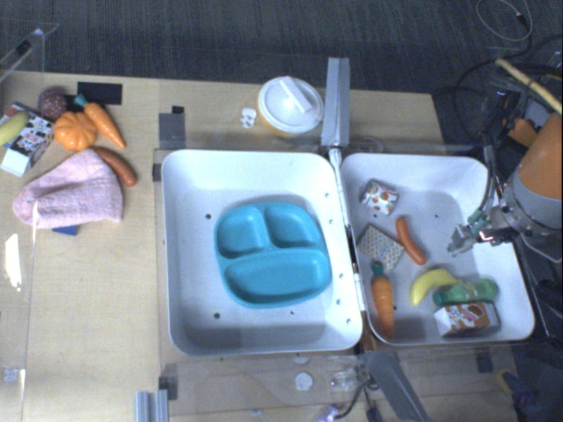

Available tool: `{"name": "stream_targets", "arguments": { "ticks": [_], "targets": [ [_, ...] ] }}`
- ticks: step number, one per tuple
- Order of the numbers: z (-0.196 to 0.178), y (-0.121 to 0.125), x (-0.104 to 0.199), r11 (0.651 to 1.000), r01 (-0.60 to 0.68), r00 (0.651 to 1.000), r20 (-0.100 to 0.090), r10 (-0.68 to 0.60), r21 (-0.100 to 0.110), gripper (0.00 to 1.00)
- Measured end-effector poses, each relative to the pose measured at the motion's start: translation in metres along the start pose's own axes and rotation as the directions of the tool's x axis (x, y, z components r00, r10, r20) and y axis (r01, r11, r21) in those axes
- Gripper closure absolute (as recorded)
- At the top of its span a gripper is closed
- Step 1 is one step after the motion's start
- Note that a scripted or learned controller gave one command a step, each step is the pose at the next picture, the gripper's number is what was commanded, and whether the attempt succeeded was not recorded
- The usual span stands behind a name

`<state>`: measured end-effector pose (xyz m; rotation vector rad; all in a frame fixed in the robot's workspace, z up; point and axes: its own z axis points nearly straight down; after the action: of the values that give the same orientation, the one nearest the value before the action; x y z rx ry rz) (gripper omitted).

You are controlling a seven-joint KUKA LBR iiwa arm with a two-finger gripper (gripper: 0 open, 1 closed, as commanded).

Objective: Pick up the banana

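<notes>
The yellow banana (430, 283) lies curved in the right bin (440, 170), near its front, between a toy carrot (383, 295) and a green-topped carton (466, 310). My gripper (469, 233) hangs over the right side of that bin, up and to the right of the banana and apart from it. Its fingers look open, with nothing between them.
The right bin also holds a small sausage (410, 240), a patterned cup (379, 198) and a checked packet (380, 244). A blue divided tray (274, 251) sits in the left bin (189, 236). A white lidded bowl (290, 104) stands behind the bins; toy food and a pink cloth (70, 192) lie at the far left.
</notes>
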<state>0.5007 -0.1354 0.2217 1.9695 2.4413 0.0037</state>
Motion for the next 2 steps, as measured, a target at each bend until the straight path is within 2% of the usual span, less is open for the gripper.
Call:
{"name": "stream_targets", "arguments": {
  "ticks": [1,2],
  "targets": [
    [0.000,0.000,0.000,1.000,0.000,1.000,0.000,0.000,0.001,0.00],
    [0.132,-0.007,-0.001,0.997,0.082,0.997,0.005,-0.082,-0.010,0.00]
  ]
}}
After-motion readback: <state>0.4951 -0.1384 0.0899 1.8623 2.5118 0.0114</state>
